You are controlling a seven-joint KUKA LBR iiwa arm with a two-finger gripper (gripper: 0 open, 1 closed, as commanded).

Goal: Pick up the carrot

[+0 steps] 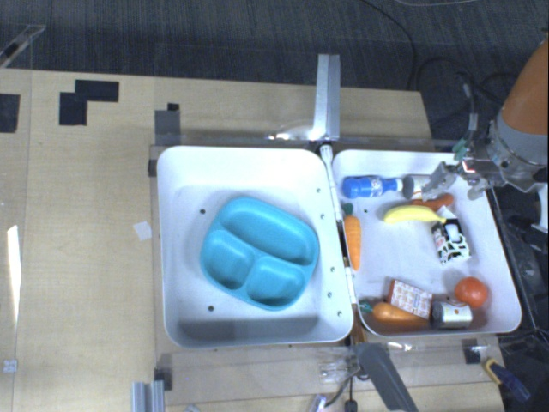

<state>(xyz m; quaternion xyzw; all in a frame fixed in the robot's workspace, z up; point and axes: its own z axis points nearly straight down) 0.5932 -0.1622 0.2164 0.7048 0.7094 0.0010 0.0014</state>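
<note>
A blue divided tray (257,253) lies in the left bin (184,324); the right bin (506,312) holds a blue bottle (371,186), banana (413,215), tomato (471,293) and small printed box (409,297).

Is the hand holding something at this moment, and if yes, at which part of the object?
Nothing is seen held. The hand is above the right bin's far side, apart from the carrot.
</note>
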